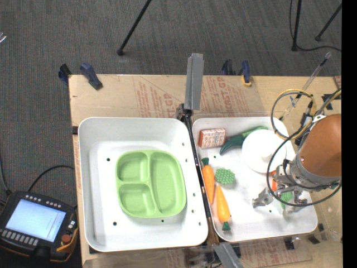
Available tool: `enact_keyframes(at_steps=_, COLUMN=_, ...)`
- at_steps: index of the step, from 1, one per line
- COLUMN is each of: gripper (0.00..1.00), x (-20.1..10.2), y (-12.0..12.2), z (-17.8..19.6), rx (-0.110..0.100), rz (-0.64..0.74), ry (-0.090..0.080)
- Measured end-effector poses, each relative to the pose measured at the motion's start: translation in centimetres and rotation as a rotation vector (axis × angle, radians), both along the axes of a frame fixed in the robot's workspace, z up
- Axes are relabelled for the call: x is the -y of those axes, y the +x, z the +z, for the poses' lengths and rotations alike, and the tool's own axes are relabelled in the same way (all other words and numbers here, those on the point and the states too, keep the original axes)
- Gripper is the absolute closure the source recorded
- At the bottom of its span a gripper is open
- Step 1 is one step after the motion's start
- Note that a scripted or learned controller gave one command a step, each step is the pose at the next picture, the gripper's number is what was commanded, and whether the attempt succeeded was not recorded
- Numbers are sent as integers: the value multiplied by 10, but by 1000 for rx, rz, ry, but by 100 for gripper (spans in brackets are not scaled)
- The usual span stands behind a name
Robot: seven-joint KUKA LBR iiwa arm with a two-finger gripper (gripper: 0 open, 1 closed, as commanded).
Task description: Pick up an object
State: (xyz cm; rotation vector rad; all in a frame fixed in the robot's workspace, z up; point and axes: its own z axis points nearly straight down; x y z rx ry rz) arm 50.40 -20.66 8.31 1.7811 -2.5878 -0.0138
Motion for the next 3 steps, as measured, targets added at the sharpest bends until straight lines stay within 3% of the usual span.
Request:
enact_keyframes(at_steps=1, gripper=0, x=-77, y=-29, z=-1, rx=-3, rz=146, ry=1)
enact_keyframes(at_steps=2, gripper=0, x=-101, y=43, z=2, rx=4, rz=200, ry=-7)
enact_keyframes(at_steps=3, gripper=0, x=-26, y=89, z=8, rx=4, rz=253, ry=1)
